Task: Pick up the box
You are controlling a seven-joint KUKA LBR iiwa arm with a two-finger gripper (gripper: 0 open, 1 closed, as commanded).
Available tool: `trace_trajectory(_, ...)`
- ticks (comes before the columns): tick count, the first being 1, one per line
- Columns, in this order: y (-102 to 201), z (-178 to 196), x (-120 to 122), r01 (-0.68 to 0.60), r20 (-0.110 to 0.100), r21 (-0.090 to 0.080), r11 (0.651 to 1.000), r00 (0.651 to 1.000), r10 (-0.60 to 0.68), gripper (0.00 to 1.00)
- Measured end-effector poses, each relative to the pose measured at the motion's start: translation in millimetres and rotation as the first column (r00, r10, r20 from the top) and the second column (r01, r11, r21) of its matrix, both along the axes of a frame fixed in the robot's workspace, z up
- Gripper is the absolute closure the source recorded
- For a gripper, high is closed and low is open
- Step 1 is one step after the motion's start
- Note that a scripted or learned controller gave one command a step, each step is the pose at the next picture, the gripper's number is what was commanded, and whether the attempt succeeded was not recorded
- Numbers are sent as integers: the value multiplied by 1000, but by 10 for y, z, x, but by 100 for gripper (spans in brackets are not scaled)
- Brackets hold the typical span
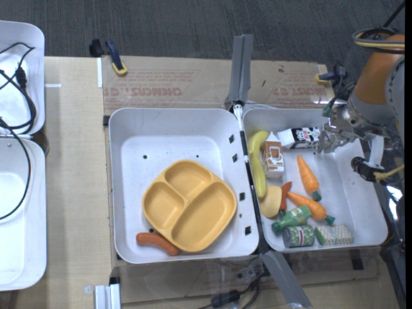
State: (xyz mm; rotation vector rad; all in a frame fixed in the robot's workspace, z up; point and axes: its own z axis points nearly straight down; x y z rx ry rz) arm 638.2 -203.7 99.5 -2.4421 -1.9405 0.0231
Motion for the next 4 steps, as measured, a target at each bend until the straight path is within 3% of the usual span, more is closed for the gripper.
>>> trace_trajectory(1,21,-3,4,-2,0,3,1000,1000,2,0)
trace_trajectory(4,21,-3,4,-2,0,3,1000,1000,2,0)
